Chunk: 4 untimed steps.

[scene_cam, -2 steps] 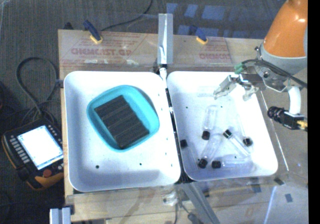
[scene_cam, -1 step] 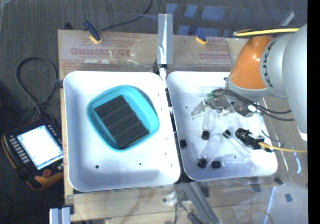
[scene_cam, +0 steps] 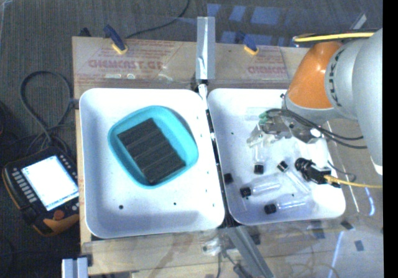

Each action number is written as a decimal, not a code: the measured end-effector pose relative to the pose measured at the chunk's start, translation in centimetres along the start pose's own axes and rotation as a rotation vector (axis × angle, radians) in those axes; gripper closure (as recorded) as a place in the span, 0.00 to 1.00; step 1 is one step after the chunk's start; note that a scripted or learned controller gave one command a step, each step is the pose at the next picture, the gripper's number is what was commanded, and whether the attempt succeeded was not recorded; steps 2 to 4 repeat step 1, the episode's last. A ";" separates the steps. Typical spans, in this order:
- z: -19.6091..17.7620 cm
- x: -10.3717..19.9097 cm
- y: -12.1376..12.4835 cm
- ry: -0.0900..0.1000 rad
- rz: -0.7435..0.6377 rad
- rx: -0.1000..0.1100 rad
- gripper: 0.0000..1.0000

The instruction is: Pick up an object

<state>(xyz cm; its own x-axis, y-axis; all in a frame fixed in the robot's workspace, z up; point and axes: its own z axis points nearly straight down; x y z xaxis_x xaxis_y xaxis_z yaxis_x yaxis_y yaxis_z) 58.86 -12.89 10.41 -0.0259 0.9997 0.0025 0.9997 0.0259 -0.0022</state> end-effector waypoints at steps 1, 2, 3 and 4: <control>-11.0 6.2 3.2 -0.003 0.010 -0.002 1.00; -11.0 6.2 3.2 -0.003 0.010 -0.002 1.00; -11.0 6.2 3.2 -0.003 0.010 -0.002 1.00; -11.0 6.2 3.2 -0.003 0.010 -0.002 1.00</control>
